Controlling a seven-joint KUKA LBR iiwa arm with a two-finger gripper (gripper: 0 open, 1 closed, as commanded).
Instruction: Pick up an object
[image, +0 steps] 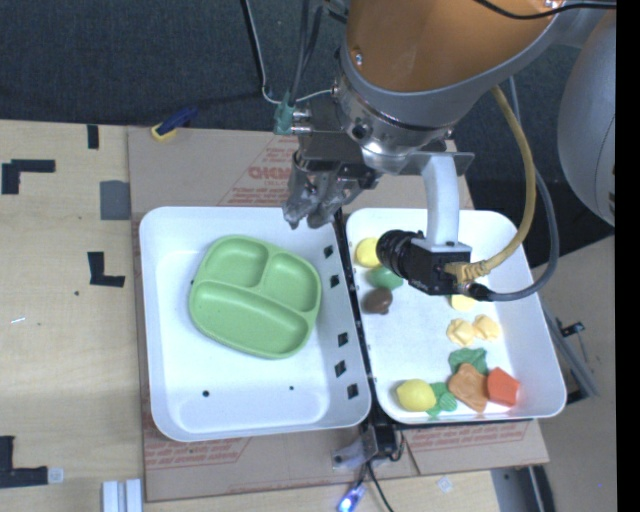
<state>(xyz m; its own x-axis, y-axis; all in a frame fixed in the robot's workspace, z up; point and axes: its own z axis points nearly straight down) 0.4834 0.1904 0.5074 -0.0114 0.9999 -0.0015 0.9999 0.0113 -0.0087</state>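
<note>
Green plastic tray (255, 295) — probably light, stiff, slick; best taken at the rim. Just beyond tray's far edge: gripper (310, 213), state unclear.

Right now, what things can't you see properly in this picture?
Camera view:
- Yellow toy in the right bin: the arm covers its right side.
- Green bit above the brown toy: mostly under the arm, so I can't name it.
- The arm itself: cut off by the top edge.
- Dark specks on the left bin floor: too small to tell.
</note>
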